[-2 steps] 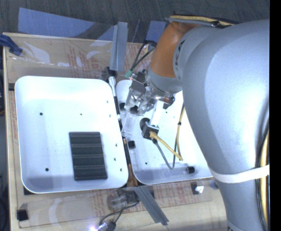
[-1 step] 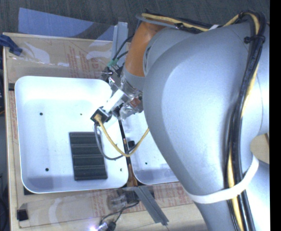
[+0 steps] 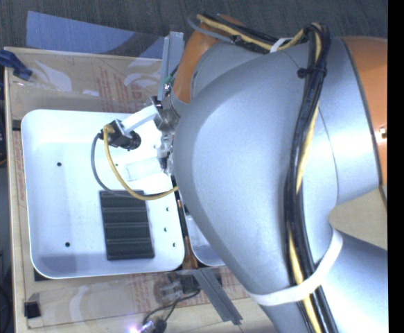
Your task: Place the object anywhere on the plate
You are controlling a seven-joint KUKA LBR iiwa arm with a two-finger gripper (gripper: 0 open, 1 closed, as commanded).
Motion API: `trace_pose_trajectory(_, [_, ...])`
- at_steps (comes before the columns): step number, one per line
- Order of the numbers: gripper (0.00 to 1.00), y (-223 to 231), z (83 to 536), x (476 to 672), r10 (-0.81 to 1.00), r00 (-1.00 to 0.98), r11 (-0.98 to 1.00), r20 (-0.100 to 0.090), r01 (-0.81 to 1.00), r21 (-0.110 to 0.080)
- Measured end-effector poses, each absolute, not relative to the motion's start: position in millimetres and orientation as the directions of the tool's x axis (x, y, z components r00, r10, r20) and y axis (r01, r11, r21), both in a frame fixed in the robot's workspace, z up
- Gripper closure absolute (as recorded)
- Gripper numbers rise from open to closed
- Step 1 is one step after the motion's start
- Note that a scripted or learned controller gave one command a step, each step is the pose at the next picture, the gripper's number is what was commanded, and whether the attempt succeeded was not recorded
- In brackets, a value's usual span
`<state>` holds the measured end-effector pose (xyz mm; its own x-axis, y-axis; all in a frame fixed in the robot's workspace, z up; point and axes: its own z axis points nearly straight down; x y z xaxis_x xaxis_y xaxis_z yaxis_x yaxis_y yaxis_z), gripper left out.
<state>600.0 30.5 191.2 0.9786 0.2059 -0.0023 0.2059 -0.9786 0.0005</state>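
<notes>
A dark grey ribbed rectangular slab (image 3: 127, 225) lies flat in the left bin (image 3: 49, 186), near its front right corner. My gripper (image 3: 143, 144) hangs over the right half of that bin, just behind the slab and apart from it. A black fitting (image 3: 127, 140) with a yellow cable loop (image 3: 111, 175) juts out to the gripper's left. The arm's big grey body (image 3: 257, 158) hides the gripper's right side. I can make out no loose object between the gripper and the slab.
The arm covers nearly all of the right bin; a bit of that bin's white rim (image 3: 203, 254) shows below the arm. The left bin's floor is bare white to the left of the slab. A metal bracket (image 3: 212, 291) lies on the wooden bench at the front.
</notes>
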Motion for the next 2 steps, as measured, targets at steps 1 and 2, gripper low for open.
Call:
trace_pose_trajectory(1, [1.00,88.9,191.6,640.6,0.235,0.972,-0.972,0.000,0.235,0.000])
trace_pose_trajectory(2, [1.00,159.9,248.4,641.6,0.281,0.960,-0.960,0.001,0.281,0.000])
